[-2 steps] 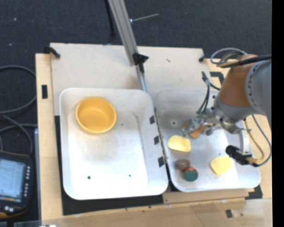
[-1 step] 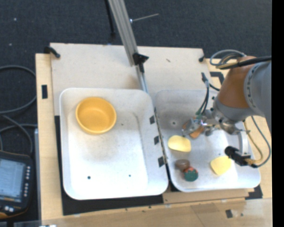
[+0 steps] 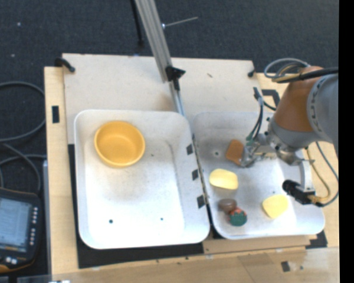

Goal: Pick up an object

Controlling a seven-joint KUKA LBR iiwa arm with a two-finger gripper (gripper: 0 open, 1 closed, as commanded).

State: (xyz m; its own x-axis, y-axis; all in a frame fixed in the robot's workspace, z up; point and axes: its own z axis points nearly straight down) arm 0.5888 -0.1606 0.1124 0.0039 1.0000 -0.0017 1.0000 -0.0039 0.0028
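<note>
My gripper (image 3: pixel 246 156) hangs over the middle of the right bin (image 3: pixel 212 128), reaching in from the right. Its tips sit right beside a small brown block (image 3: pixel 234 151), which lies at their left. I cannot make out whether the block is between them. A pale yellow oval piece (image 3: pixel 223 179) lies just below the gripper. A yellow wedge-like piece (image 3: pixel 275 206) rests near the bin's front right. A brown lump (image 3: pixel 226 204) and a green and red object (image 3: pixel 238 217) lie together at the front.
The left bin (image 3: pixel 165 217) holds a yellow bowl (image 3: pixel 120 143) in its back left corner. A slanted metal post (image 3: pixel 156 34) rises behind the bins. A cable and a control pendant (image 3: pixel 9 226) lie on the floor at left.
</note>
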